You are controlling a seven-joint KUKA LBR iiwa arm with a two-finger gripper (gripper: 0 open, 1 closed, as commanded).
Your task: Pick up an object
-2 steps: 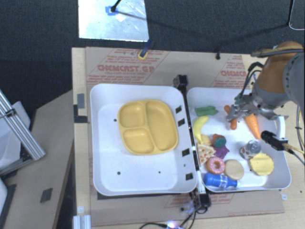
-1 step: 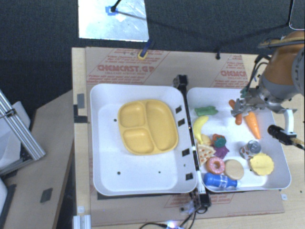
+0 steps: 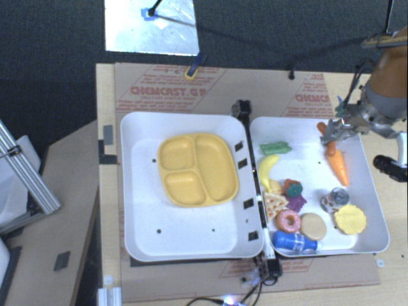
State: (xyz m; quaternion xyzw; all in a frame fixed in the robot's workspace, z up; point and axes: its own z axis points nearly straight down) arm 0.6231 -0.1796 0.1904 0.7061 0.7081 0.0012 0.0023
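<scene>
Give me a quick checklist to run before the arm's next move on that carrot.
1. Gripper near the carrot: ok, it sits at the carrot's top end in the right bin.
2. Carrot between the fingers: cannot tell, the view is too small there.
3. Room around the carrot: ok, bare floor on both sides; the can lies just below its tip.
4. Other toys clear of the arm: ok, banana, donut and bottle lie along the bin's left side.
5. Yellow tray: ok, alone in the left bin.
</scene>
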